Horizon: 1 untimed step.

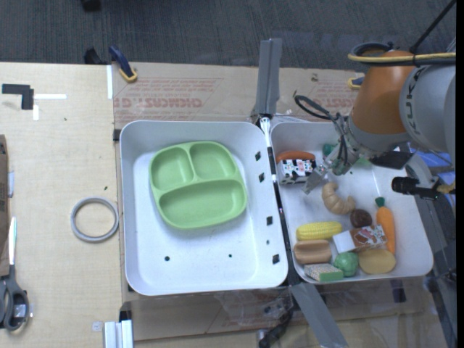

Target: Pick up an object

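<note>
"KUKA" partly legible on arm (428,107).

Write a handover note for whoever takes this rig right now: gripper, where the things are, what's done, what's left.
Gripper: low over the back of the right bin, between the cow-print carton and the croissant. Nothing visible between its fingers; open or shut is not clear.
Right bin: toy food, including corn, hot dog, carrot, all lying in the bin.
Left bin: holds a green divided plate.
Done: arm has reached into the right bin.
Left: grasp one item and lift it; no pick confirmed yet.
</note>
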Each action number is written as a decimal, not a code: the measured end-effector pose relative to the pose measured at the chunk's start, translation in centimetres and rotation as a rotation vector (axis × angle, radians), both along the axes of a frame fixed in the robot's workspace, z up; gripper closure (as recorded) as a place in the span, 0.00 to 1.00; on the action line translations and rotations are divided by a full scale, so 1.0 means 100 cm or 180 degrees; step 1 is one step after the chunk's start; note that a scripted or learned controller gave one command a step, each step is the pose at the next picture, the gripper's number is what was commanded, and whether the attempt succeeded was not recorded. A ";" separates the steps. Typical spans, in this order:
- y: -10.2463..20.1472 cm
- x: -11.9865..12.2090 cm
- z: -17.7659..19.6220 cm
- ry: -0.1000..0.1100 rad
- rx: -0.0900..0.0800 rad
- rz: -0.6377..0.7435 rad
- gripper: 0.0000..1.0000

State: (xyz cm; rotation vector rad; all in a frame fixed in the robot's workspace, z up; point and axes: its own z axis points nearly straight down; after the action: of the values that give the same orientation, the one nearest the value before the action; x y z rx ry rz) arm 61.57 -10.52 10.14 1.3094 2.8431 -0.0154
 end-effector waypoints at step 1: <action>-0.027 -0.039 -0.010 0.0017 0.0043 -0.0651 0.00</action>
State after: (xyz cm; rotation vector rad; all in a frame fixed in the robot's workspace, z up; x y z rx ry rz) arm 57.66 -13.18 9.18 1.5988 2.7044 -0.0013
